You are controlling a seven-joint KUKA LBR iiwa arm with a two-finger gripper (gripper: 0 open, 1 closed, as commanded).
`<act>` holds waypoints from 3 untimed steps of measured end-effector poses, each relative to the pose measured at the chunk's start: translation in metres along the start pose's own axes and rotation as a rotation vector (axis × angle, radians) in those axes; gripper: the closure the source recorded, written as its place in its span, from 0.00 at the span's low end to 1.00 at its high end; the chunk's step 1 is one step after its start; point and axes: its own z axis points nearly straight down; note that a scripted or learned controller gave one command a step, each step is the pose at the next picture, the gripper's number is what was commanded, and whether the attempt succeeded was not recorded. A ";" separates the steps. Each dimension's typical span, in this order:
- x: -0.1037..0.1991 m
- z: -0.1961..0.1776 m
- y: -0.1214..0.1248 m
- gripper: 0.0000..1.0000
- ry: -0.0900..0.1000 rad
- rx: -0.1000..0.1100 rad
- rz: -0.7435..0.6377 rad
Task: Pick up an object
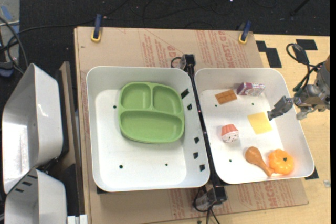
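Risk lies at the right bin's [294, 128] three o'clock rim, where the gripper [279, 108] hangs. Its fingers' state I cannot tell (too small); a drop there could clip the cheese slice [259, 123] edge and skid it away.

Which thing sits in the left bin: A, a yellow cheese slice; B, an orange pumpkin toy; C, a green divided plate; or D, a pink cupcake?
C: the green divided plate lies in the left bin, while the cheese slice, pumpkin toy and cupcake are all in the right bin.
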 end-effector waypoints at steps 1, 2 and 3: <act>0.001 -0.007 0.003 0.00 -0.004 -0.012 -0.004; -0.002 0.055 0.007 0.00 -0.002 -0.010 -0.002; 0.000 0.098 0.003 0.00 -0.002 -0.011 -0.002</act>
